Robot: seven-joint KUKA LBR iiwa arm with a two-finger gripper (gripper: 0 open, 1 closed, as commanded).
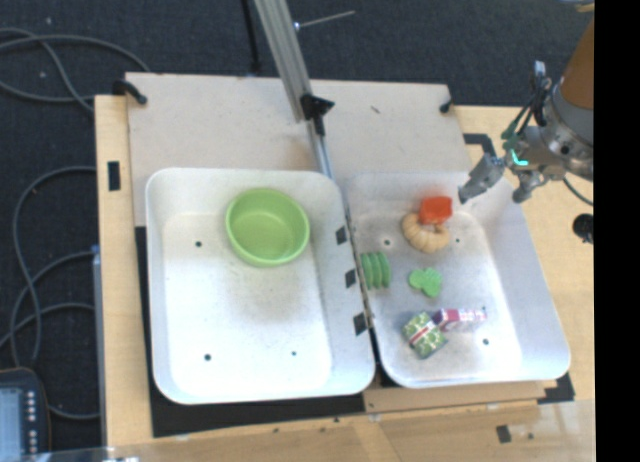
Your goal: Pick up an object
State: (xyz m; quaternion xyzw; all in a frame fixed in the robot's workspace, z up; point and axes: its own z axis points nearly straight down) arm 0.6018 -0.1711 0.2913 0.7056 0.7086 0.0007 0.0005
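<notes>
Step in hand: approach, by my reading; nothing is lifted, and the pincer (497,181) hangs above the upper right corner of the right bin (530,280).
Pincer state: released, two grey fingers spread apart with nothing between them.
Candidates in the right bin: an orange block (435,210) touching the top of a tan ring-shaped toy (428,234); a ridged green piece (375,270) near the left wall; a small green shape (427,282) mid-bin; a crumpled wrapper (438,327) toward the front.
Nearest target: the orange block (just down and left of the fingers).
Left bin (180,350): holds a green bowl (267,227), well apart from the arm.
Next move calls for: a shift left over the block, then a straight descent with the fingers straddling it, clear of the tan ring beside it.
Risk: closing on both toys at once, or nudging the block off the ring.
</notes>
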